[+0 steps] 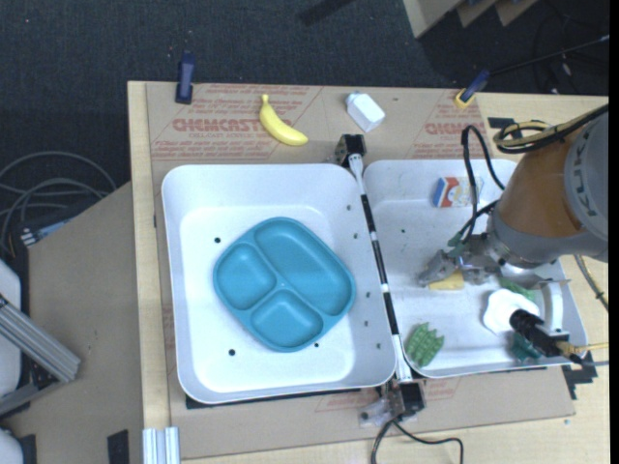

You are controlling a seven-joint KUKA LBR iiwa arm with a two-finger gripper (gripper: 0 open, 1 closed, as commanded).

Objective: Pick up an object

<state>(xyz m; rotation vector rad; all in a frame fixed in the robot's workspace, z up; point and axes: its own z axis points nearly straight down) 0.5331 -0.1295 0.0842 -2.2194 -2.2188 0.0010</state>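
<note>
A plywood bench [242,129] stood on dark carpet, carrying two shallow white bins side by side. The left bin [193,201] held a blue divided plate [280,281], lying flat near its middle. Outside the bins, on the bench's far edge, lay a banana [280,124] and a small white block [366,111], apparently spare items out of play.

The arm [551,201] reached in from the right, bent low over the right bin [406,191]. Its gripper [440,272] pointed down at a yellow piece [447,282] on the bin floor, seemingly the chosen target. Whether the pincer was apart or together could not be told; its tips blurred into the piece.

Nearby lay a green leafy toy [424,342], a white object [503,309] and a red-and-blue box [445,191]. The arm hid part of the bin's right side, and the yellow piece's shape was unclear.
</note>
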